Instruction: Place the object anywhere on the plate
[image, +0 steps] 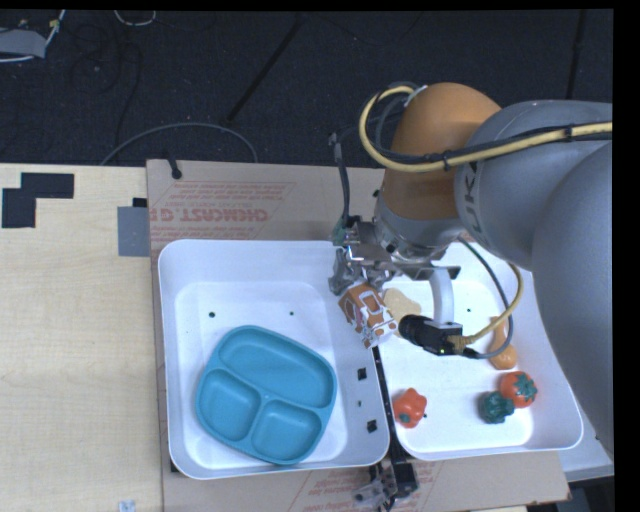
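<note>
The gripper (362, 290) is clamped on a small orange-and-white patterned packet (366, 312); the blue three-compartment plastic plate (266, 393) lies below-left of it.

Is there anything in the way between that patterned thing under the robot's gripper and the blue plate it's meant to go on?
Nothing visible blocks it. The patterned object sits at the gripper, over the wall between the two bins. The blue plate lies in the left bin, with bare white floor between them.

The bench is bearing two white bins (185, 300), one blue plate (265, 393), and five small objects (408, 406).
</note>
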